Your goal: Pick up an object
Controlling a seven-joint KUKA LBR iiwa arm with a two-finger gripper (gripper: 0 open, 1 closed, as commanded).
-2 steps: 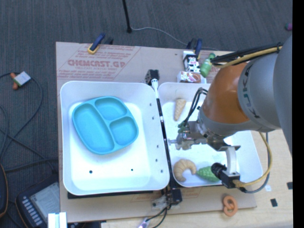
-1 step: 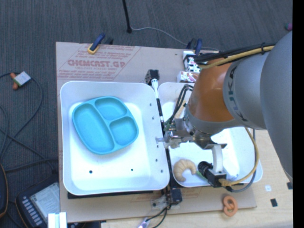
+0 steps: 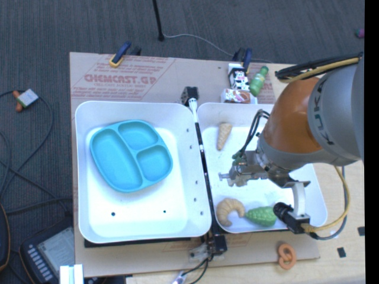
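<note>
The two-finger metal gripper (image 3: 235, 176) hangs low over the right-hand shallow white bin (image 3: 207, 158), near its middle, with the grey and orange arm (image 3: 308, 123) behind it to the right. Its small fingers read as slightly parted with bare white floor showing between them — nothing is held.

Three things lie within reach in that bin. Closest below the fingers is a tan, curved croissant-shaped toy (image 3: 229, 210), its arc running roughly left to right along the near wall. Just beside it to the right, touching or nearly so, sits a green, bumpy, oblong plastic vegetable (image 3: 260, 215), long axis also left to right. Above the fingers, a little to the left and farther off, a beige cone-shaped toy (image 3: 224, 135) lies with its long axis running up and down the view, narrow end toward the fingers.

The croissant looks the likeliest target: it lies just toward the bin's near edge from the fingers. Its closeness to the wall and the green piece could crowd a grasp.

The left bin holds a blue, three-compartment plastic plate (image 3: 130, 154), well away from the fingers.
</note>
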